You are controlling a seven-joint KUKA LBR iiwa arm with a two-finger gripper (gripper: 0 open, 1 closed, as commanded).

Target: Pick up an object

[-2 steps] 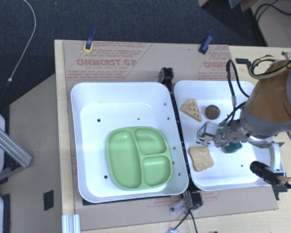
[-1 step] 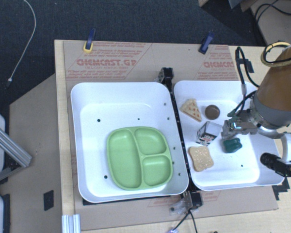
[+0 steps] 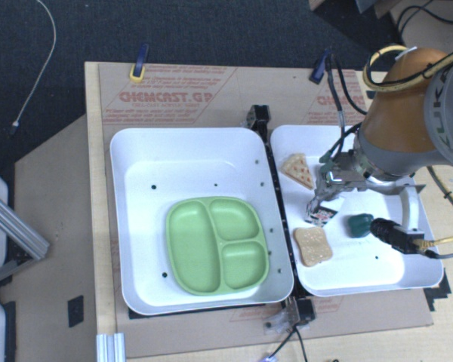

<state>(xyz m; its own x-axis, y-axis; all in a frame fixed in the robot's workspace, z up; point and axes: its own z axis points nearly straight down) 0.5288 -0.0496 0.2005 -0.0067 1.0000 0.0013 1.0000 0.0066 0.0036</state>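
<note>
Reaching arm: the grey arm with its orange band comes in from the right and bends down over the right bin.
Gripper: the gripper hangs low over the left part of the right bin, pointing down; its tip sits at a small dark-and-white object, and whether it is spread or closed cannot be told from this slant.
Small object: a small red, white and dark item lies on the bin floor right at the gripper tip; contact cannot be confirmed.
Right bin: the right bin is a shallow white tray holding all the loose items.
Far toast slice: a tan triangular bread-like piece lies at the far left of the right bin, near the divider.
Near toast slice: a tan, roughly square bread-like piece lies just nearer than the gripper, beside the left wall.
Teal object: a small teal lump sits to the right of the gripper, next to a black cable connector.
Left bin: the left bin holds a green divided plate with three compartments, lying flat toward the near side.
Tabletop: a brown board with red print carries both bins, touching side by side.
</note>
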